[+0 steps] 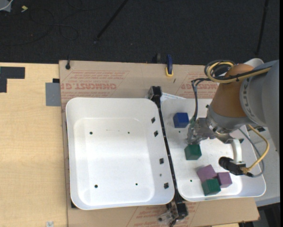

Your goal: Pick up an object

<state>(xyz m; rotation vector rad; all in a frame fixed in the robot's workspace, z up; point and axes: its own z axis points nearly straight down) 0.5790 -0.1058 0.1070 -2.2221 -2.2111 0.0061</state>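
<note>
My gripper (194,140) reaches down into the right bin (254,189), right above a green cube (193,152). The cube sits just under the fingertips; whether they touch it is hidden by the wrist. A blue cube (181,119) lies toward the back of the same bin, left of the gripper. Near the bin's front sit two purple cubes (206,172) (224,179) and a second green block (210,187), packed close together.
The left bin (80,122) stands beside the right one, split from it by a black divider rail (162,145). My arm's grey body and orange band (235,98) hang over the right bin's back right part. Cables loop near the wrist.
</note>
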